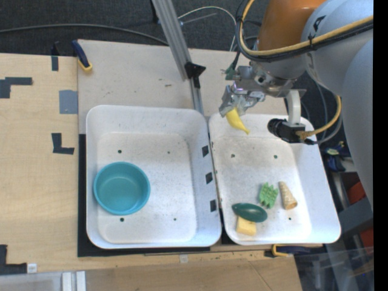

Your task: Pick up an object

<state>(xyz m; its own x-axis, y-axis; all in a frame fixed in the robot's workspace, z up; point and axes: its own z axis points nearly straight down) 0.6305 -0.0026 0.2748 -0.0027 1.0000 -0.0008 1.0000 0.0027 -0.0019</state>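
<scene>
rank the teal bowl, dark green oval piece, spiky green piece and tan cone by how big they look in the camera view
1. teal bowl, clearly largest
2. dark green oval piece
3. tan cone and spiky green piece: they look alike in size, so I won't rank them.

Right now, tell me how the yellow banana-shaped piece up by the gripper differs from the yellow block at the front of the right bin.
The banana-shaped piece is bright yellow, long and curved; the yellow block is paler and squat. The banana-shaped piece hangs between the fingers of the gripper above the right bin at its far edge; the block lies on the bin floor, touching a dark green object. Both are small and yellow.
</scene>
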